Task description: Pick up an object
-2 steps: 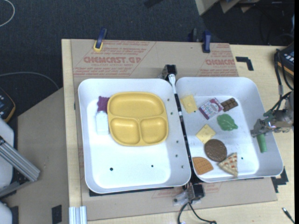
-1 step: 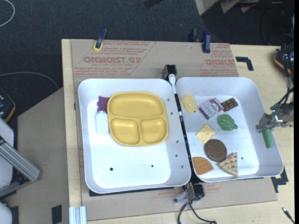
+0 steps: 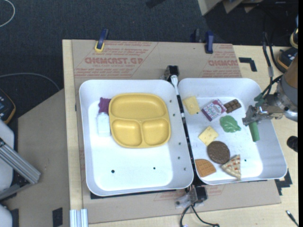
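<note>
Seen from above at a slant, a brown tabletop (image 3: 142,56) carries two shallow white bins side by side. Nearest the camera, in the right bin (image 3: 270,167), lie a pizza slice (image 3: 232,167) and a round tan waffle (image 3: 204,167), close to the near rim. Just behind them sits a round brown cookie (image 3: 218,152), then a yellow cheese wedge (image 3: 208,135). Farther back is a green leafy piece (image 3: 230,124), with a small purple-and-white packet (image 3: 213,109), a brown chocolate piece (image 3: 232,106) and a second pale yellow block (image 3: 191,105) beyond it.

The left bin (image 3: 132,174) holds a yellow divided plate (image 3: 139,119) toward its far half. A white bottle (image 3: 102,124) lies just beside the plate's left edge, with a purple item (image 3: 103,104) behind it.

The grey arm reaches in from the right, and its gripper (image 3: 254,122) hangs over the right side of the right bin. A green, stick-like object (image 3: 255,130) sits at the fingers and points down toward the bin floor. It seems to be held there, though the fingers are too small and dark to tell whether they are open or closed on it.

At the tabletop's far edge stand a yellow clamp (image 3: 100,42) and a blue clamp (image 3: 209,41).
</note>
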Available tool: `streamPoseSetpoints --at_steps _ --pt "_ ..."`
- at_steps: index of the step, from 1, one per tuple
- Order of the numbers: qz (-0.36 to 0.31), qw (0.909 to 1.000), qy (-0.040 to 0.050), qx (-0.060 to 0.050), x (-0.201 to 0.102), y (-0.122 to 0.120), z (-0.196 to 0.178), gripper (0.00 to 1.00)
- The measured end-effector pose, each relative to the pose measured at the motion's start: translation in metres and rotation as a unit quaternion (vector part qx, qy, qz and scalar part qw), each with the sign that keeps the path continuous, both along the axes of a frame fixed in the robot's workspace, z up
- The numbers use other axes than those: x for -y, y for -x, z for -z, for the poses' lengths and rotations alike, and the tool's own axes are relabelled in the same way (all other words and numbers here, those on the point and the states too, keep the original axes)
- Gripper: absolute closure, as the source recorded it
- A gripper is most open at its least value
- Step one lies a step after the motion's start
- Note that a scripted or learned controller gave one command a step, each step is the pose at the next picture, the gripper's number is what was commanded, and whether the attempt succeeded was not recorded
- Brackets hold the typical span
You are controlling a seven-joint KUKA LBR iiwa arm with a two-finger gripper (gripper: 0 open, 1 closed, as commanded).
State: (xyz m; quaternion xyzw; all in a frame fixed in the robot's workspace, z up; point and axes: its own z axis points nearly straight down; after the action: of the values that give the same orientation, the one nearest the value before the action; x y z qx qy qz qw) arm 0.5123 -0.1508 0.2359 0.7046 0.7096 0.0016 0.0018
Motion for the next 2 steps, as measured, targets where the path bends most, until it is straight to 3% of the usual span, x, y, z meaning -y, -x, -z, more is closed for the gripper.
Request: streamPoseSetpoints --at_steps 2 --pt "0.001 1.0 -0.0003 -0.001 -0.101 -0.033 0.014 1.0"
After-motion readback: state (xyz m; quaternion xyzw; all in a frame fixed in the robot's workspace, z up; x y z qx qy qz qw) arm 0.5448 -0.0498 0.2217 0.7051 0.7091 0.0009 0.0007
